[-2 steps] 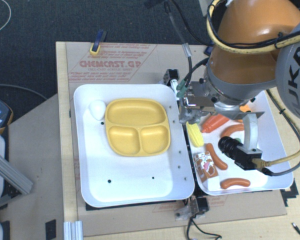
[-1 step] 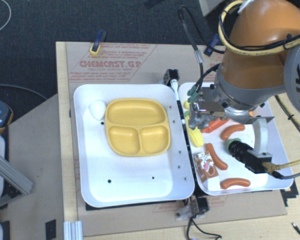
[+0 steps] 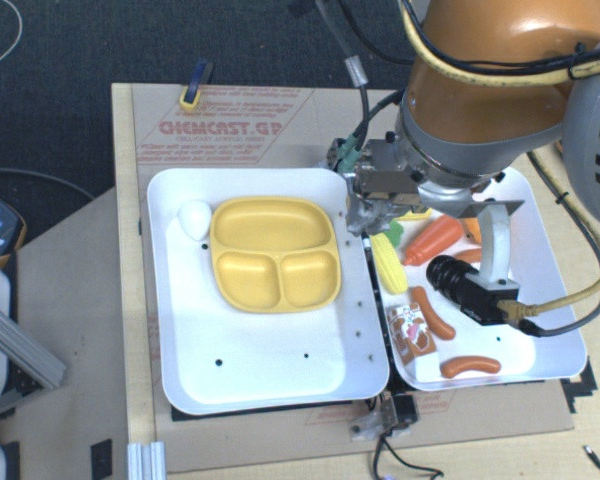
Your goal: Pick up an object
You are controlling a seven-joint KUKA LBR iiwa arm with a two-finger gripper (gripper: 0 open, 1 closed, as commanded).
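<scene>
My gripper (image 3: 364, 211) hangs low over the dividing edge between the two bins, at the far left corner of the right bin (image 3: 563, 318). Its metal body hides what lies under it. Just in front of it a yellow corn cob (image 3: 387, 261) lies along the right bin's left wall. To the right of the cob is an orange-red carrot (image 3: 435, 238). Nearer the front are a red-brown sausage (image 3: 432, 313), a small printed packet (image 3: 412, 330) and a second sausage (image 3: 470, 366).
The left bin (image 3: 170, 308) holds a yellow divided plate (image 3: 275, 251) and a white egg-shaped thing (image 3: 194, 218) at its far left. The arm's large orange and grey body covers the back of the right bin. A blue-yellow clip (image 3: 194, 86) lies on the board behind.
</scene>
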